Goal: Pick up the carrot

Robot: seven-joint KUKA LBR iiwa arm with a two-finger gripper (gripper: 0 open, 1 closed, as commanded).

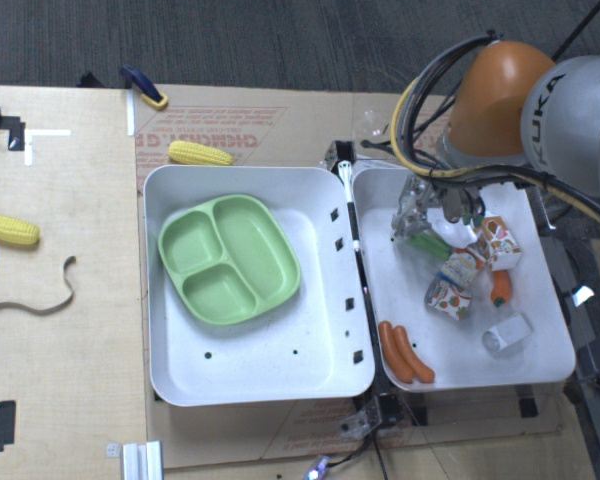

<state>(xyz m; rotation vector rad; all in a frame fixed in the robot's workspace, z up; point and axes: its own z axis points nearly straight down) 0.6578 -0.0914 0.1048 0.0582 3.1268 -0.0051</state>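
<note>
The carrot point(500, 287) lies in the right bin point(460, 368), a small orange thing just beside the milk-style carton point(497, 240) with the red pattern. The tool point(427, 215) hangs over the far part of that same bin, to the left of the carrot and a little way off from it. Cables and metal bits crowd it, so I cannot tell how it is set.

What could go wrong? The carrot is squeezed in next to the carton and a second small carton point(450, 295), so the tool might bump those or grab one of them by mistake. Two orange-red sausages point(405, 353) lie nearer the front of the bin than the carrot — they look a lot like it, and the tool could go for them.

Part of the carrot is hard to see behind the carton. A green thing point(435, 244) under the tool is half hidden too.
</note>
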